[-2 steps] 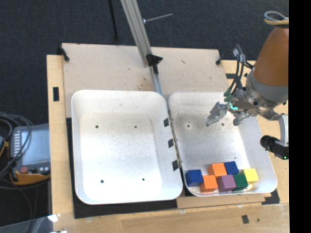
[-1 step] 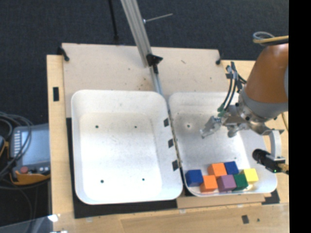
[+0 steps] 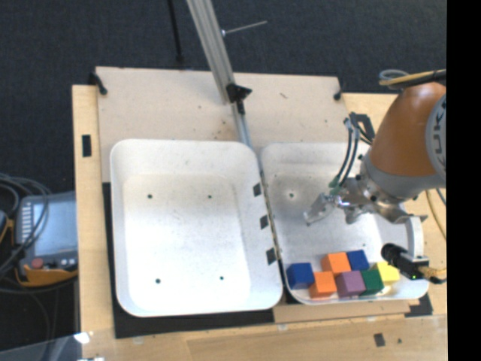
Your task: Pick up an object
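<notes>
Blocks [image 3: 342, 274] sit clustered in the near corner of the right bin [image 3: 289, 164]: two blue, two orange, one purple, one green, one yellow, seven total, touching each other. Gripper [image 3: 325, 206] hangs over the bin's middle, just far-left of the pile, nothing between its fingers. Can't tell if the claw is wide or narrow from here. Pick looks not yet done; grasp and lift remain. Left bin [image 3: 128, 164] sits alongside. Two bins.
</notes>
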Tool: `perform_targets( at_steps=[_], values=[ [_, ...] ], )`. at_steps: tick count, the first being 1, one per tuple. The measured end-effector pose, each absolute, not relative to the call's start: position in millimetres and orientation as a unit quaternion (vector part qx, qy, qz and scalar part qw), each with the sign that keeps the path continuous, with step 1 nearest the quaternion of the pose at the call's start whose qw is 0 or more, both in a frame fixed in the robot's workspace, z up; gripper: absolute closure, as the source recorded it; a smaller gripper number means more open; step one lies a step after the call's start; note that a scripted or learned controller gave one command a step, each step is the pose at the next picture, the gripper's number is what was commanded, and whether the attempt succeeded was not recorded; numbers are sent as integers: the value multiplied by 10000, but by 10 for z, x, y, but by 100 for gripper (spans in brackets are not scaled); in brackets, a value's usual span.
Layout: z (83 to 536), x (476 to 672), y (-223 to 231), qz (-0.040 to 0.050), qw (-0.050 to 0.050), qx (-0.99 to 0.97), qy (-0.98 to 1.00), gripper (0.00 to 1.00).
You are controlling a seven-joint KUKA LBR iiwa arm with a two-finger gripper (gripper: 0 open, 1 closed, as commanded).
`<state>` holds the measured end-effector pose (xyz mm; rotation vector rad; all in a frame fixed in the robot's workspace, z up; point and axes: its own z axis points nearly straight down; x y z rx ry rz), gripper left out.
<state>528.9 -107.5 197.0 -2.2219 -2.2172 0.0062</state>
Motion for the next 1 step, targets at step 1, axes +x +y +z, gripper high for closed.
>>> perform_targets(
  at_steps=[1],
  values=[
    [1335, 5277, -1073, 22, 17, -7079, -7063, 0]
  ],
)
